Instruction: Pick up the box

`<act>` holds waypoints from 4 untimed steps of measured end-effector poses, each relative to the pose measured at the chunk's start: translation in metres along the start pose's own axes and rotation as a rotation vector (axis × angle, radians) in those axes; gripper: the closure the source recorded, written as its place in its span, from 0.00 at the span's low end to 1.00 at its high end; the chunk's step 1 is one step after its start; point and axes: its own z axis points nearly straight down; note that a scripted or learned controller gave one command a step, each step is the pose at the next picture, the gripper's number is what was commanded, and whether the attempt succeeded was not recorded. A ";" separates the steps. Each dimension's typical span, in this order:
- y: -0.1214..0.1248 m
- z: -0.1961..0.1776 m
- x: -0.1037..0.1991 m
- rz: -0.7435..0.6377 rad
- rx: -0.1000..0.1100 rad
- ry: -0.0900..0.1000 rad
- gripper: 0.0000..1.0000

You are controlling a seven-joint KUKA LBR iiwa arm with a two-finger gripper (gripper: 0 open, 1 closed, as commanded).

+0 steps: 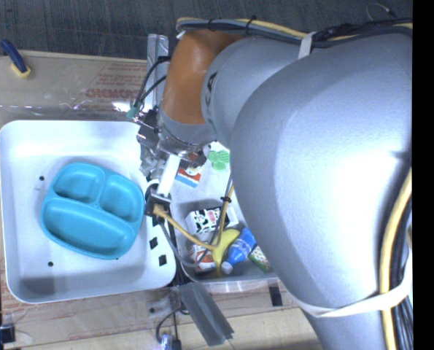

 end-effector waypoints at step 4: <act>-0.097 0.112 0.020 -0.402 -0.003 -0.001 1.00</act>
